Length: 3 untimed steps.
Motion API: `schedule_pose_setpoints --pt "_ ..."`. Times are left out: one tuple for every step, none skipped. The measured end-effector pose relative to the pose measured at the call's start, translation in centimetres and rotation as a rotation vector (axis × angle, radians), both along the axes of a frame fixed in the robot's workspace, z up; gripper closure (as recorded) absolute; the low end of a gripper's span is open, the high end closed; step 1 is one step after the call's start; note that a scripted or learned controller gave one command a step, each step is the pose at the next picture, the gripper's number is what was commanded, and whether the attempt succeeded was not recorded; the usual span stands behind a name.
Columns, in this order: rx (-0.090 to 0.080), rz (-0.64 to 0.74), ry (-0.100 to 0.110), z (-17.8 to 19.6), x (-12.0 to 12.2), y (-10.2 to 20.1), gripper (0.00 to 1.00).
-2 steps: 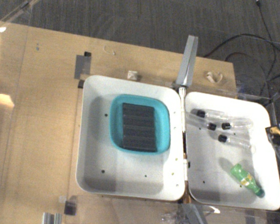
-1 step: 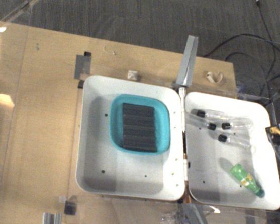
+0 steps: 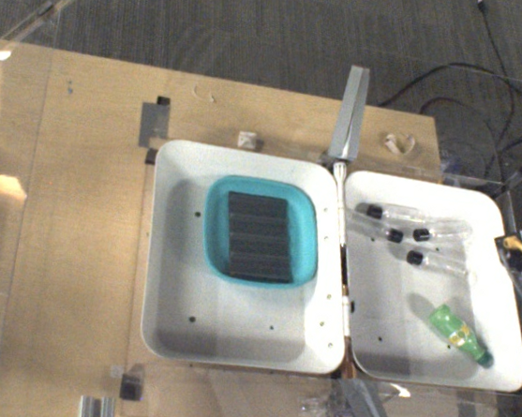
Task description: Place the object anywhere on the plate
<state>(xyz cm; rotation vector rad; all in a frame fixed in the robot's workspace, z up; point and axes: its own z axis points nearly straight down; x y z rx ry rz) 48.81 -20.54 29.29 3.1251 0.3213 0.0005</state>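
A green bottle [image 3: 460,333] lies on its side in the right bin [image 3: 430,365], near that bin's lower right corner, tilted with its cap toward the corner. Above it, in the same bin, lie several clear tubes [image 3: 413,236] with black caps, close together. The teal plate [image 3: 307,232] sits in the left bin [image 3: 169,305], toward its upper middle, with a dark ribbed pad [image 3: 257,238] on it. The gripper's state cannot be told.

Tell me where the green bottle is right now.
The green bottle lies on its side in the right bin, near that bin's front right corner, below the clear tubes with black caps and apart from the teal plate in the left bin.
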Motion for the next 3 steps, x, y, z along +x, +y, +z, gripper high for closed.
schedule_pose_setpoints --pt "0.0 0.0 0.0 0.0 0.0 0.0 0.0" --pt "-0.001 0.003 -0.004 12.5 0.0 0.0 0.0" --pt "-0.001 0.004 -0.001 14.2 0.0 0.0 0.0"
